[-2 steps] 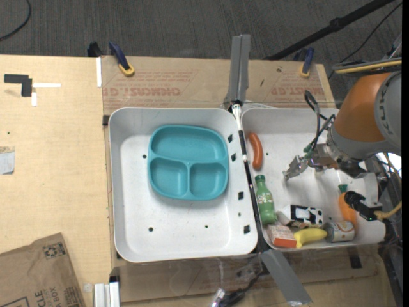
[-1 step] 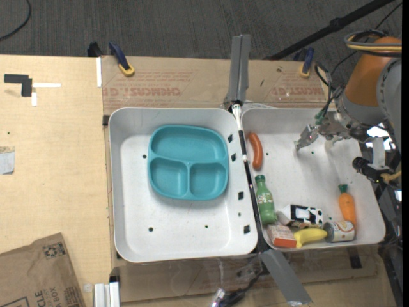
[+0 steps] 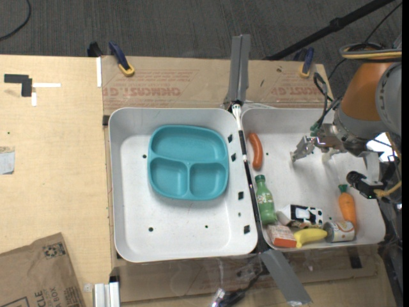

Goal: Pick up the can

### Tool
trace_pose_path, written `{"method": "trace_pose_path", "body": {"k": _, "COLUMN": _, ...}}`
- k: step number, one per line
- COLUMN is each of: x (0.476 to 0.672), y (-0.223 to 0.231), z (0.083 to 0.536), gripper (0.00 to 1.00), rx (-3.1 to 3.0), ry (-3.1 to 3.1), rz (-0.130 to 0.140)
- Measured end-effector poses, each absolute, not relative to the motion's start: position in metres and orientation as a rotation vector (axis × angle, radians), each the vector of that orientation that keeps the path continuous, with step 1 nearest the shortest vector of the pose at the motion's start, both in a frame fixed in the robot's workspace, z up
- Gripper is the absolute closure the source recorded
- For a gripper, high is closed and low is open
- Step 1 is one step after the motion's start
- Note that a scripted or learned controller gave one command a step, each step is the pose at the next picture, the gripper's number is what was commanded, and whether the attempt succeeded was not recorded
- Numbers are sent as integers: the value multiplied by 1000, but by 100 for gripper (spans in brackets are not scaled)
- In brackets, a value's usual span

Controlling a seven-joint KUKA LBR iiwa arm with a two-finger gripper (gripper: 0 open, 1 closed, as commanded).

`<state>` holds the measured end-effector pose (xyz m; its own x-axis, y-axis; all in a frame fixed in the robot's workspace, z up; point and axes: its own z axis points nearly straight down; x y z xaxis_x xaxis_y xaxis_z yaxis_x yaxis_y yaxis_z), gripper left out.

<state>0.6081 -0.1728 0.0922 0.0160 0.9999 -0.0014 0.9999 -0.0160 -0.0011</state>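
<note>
A: What sits on the counter (image 3: 51, 171)?
B: Two white bins; the left bin (image 3: 128, 235) holds a teal divided tray (image 3: 188, 162); the right bin (image 3: 287, 123) holds the small items.
A: And the can (image 3: 340, 231)?
B: Lying at the right bin's front right corner, touching the banana (image 3: 310, 236), just below the carrot (image 3: 347, 208).
A: The pincer (image 3: 305, 149)?
B: Over the right bin's rear, well apart from the can; fingers spread, pinching nothing.
</note>
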Motion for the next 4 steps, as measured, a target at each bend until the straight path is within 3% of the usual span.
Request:
{"method": "trace_pose_path", "body": {"k": 1, "x": 590, "y": -201, "z": 114, "gripper": 0, "rx": 2332, "ry": 2104, "rz": -2}}
{"method": "trace_pose_path", "body": {"k": 2, "x": 659, "y": -204, "z": 92, "gripper": 0, "rx": 2275, "ry": 2166, "rz": -2}}
{"method": "trace_pose_path", "body": {"k": 3, "x": 659, "y": -167, "z": 92, "gripper": 0, "rx": 2370, "ry": 2062, "rz": -3}}
{"method": "trace_pose_path", "body": {"k": 4, "x": 661, "y": -208, "z": 94, "gripper": 0, "rx": 2448, "ry": 1977, "rz": 8}}
